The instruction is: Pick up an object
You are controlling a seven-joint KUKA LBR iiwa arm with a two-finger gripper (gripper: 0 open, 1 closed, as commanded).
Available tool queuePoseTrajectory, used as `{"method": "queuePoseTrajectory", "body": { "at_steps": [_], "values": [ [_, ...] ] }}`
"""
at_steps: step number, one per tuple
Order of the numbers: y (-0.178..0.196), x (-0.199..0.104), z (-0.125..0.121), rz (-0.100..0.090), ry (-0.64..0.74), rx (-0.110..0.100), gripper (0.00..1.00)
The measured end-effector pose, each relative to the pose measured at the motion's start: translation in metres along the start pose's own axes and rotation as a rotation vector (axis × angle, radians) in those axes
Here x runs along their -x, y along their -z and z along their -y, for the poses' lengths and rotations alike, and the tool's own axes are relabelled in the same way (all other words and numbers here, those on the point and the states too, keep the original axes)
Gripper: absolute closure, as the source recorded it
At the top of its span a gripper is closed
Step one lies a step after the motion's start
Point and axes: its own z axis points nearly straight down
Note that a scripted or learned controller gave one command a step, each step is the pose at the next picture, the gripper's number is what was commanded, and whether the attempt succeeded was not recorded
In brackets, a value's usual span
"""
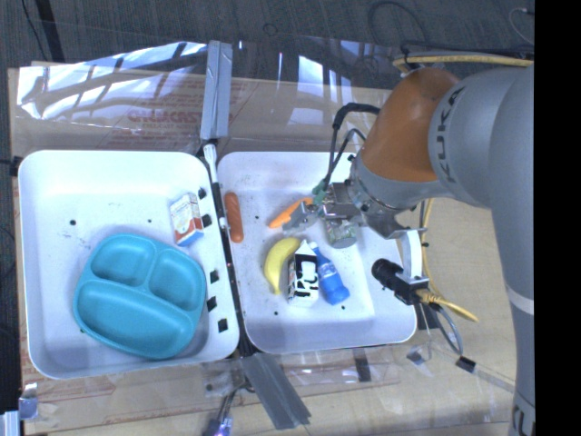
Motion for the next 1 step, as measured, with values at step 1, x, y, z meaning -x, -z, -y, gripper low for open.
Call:
{"method": "queuePoseTrajectory", "body": {
  "at_steps": [1],
  "values": [
    [-0.0984,-0.0089,-0.0108,0.001,-0.025,-0.001,0.0]
  ]
}}
